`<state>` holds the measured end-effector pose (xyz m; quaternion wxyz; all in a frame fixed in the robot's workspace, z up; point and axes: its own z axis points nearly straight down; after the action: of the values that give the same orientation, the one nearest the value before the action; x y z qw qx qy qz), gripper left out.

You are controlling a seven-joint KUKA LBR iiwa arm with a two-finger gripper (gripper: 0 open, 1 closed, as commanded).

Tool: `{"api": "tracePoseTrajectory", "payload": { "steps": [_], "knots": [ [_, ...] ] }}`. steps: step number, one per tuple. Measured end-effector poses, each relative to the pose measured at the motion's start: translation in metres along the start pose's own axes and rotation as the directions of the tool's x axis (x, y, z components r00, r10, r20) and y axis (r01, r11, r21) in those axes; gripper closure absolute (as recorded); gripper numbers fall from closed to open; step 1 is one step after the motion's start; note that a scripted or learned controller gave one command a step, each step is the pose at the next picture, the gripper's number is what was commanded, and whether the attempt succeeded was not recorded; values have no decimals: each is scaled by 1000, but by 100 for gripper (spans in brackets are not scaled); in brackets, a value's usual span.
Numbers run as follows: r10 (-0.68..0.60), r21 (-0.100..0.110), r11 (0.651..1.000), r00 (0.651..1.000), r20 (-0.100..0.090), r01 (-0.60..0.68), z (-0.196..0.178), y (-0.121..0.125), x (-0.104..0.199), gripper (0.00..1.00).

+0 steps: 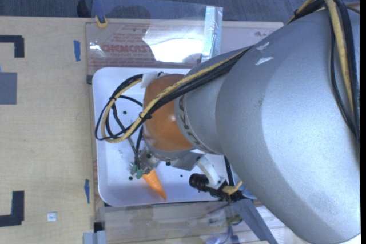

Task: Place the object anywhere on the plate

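Note:
A small orange carrot (154, 183) with a green leafy end lies near the front edge of the white bin (108, 180), pointing toward the front right. My gripper (147, 160) is directly above the carrot's green end, mostly hidden under the orange band and the thick grey arm. Whether the carrot is touching the gripper cannot be told from this angle. The arm covers most of the bin's floor.
A loop of yellow and black cable (116, 116) hangs over the left part of the bin. A clear plastic wall (154, 31) stands behind the bin. The wooden bench (46, 123) with black marks and blue tape stretches to the left.

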<state>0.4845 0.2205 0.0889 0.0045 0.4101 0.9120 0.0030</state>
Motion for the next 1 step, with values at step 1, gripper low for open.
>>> {"api": "tracePoseTrajectory", "payload": {
  "steps": [1],
  "knots": [
    [-31, 7, 999, 1000, -2, 31, -65, -66, -71, 100]
  ]
}}
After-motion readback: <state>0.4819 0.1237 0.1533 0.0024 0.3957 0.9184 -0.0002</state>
